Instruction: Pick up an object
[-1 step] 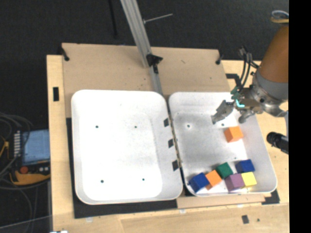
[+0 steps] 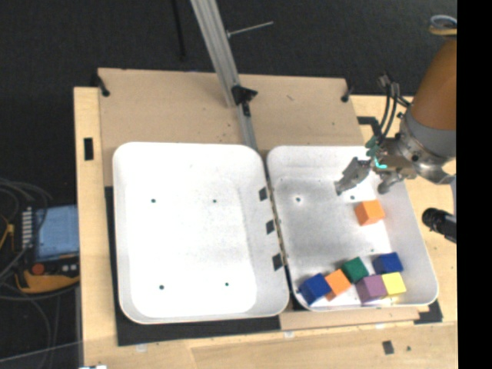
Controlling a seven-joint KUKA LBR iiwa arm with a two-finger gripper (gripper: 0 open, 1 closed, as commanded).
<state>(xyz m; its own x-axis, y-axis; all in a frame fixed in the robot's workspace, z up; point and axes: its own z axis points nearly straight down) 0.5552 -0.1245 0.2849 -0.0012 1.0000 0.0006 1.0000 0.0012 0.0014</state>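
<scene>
**Gripper above the right bin, nothing between its fingers**

While the gripper (image 2: 367, 177) hangs over the right bin (image 2: 307, 167) with its fingers spread apart, seemingly holding nothing, an orange cube (image 2: 370, 212) lies just below it. Along the near wall cluster blue (image 2: 314, 287), orange (image 2: 337, 282), green (image 2: 354, 270), purple (image 2: 372, 287), yellow (image 2: 394, 284) and blue (image 2: 387, 264) cubes.

I watch from one fixed camera above the bench (image 2: 231, 98), angled down across both bins (image 2: 192, 229).

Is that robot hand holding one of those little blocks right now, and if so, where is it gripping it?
Nothing is held. The gripper hangs above the right bin, apart from the lone orange block below it.
</scene>
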